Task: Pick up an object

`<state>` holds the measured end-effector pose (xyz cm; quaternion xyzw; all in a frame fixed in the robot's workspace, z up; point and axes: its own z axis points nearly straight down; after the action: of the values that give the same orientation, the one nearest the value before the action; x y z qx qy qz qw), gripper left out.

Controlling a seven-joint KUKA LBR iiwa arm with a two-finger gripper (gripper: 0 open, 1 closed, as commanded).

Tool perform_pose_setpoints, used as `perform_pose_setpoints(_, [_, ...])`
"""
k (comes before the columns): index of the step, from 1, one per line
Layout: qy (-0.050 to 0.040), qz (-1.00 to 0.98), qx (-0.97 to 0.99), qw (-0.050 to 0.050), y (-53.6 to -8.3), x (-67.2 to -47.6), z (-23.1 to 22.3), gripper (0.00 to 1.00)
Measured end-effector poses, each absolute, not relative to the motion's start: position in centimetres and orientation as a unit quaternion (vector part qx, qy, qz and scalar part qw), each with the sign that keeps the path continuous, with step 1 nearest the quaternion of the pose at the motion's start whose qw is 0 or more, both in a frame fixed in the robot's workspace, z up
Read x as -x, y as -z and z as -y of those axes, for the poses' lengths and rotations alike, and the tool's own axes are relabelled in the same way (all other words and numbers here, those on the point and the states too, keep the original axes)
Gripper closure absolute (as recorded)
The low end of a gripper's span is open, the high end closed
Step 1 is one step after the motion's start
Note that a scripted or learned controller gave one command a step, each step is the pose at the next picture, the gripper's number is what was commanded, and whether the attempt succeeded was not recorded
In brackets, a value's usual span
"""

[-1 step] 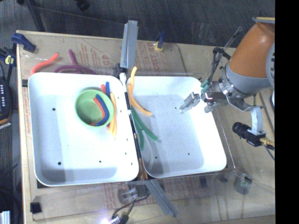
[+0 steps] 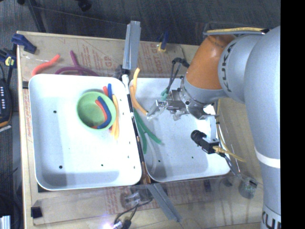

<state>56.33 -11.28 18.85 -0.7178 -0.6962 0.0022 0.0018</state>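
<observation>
- Green strips [image 2: 148,130] loose on the floor of the right bin [image 2: 190,171], just below and to the view's left of the gripper [image 2: 156,109], close to its tip.
- Gripper low over that bin's upper left part; wide or narrow, cannot tell from this slant.
- Just left of the gripper, an orange-yellow strip [image 2: 135,95] curving along the bin wall.
- Farther left, in the left bin [image 2: 57,163], a green bowl [image 2: 91,111] holding red, blue and yellow strips.
- Right of the gripper, the grey arm [image 2: 243,56].
</observation>
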Motion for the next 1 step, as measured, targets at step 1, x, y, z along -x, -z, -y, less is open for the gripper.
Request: perform_pose_setpoints(1, [-0.0028, 0.780, 0.626, -0.004, -11.46, -59.69, 10.83, 0.00])
